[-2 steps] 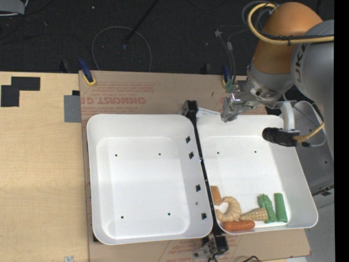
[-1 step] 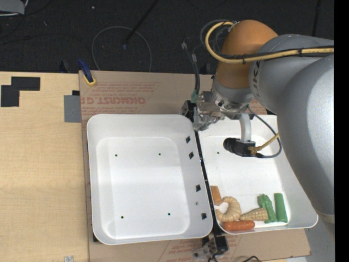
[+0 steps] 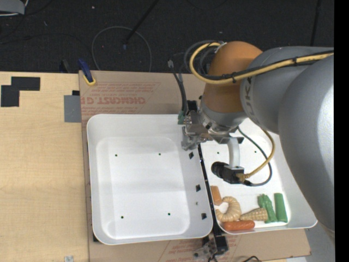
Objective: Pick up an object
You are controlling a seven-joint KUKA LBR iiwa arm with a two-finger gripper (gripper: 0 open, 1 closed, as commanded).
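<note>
Camera view, arm: the grey arm (image 3: 294, 108) reaches in from the right of the frame, its orange band (image 3: 232, 72) above the wrist near the upper middle.
Gripper: the gripper (image 3: 191, 138) sits at the middle of the frame, over the divide between the two bins; whether it is open or closed cannot be told from this angle, and nothing is seen held in it.
Left bin: the left bin (image 3: 98, 146) fills the lower middle of the frame, its floor bare white.
Right bin: the right bin (image 3: 297, 220) lies partly under the arm; its lower end shows at the lower right.
Objects: a cluster lies at the lower right of the right bin, well apart from the gripper: an orange carrot-like piece (image 3: 239, 226), a pale curved piece (image 3: 230, 206) touching it, a cone-shaped piece (image 3: 255, 214) and two green sticks (image 3: 272, 207) just beside.
Step in hand: choosing and approaching one object, as I judge it.
How to do it well: travel down the frame to the cluster, pick an outlying piece such as a green stick, line up across its narrow width, and descend clear of the bin wall and neighbours.
Risk: crowded pieces may be nudged.
</note>
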